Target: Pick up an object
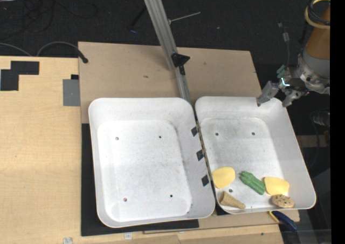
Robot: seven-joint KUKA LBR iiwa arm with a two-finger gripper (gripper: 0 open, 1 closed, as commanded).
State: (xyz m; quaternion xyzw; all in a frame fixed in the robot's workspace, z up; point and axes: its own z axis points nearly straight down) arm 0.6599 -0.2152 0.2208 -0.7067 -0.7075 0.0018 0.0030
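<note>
While the arm [317,38] reaches in over the right edge of the bench [161,70], its claw [280,96] hangs just above the far right corner of the right bin [280,129], with two dark fingers [266,96] spread apart and nothing between them (released, then). All the loose things lie in that same bin, bunched along its near edge and well apart from the claw. A yellow round piece [223,176] sits toward the near left corner, close to the wall shared with the left bin [102,129]. Just beside it, nearer the rim, lies a tan cone [231,200], tip pointing left. A green piece [252,182] lies slantwise between the two yellow ones. Another yellow piece [276,185] rests toward the near right corner, and a brown cookie [282,201] touches its near side, close against the rim. Three small black clips [200,154] mark the seam where the bins meet. A grey metal rail [161,27] slants across the far side of the bench down to that seam
</note>
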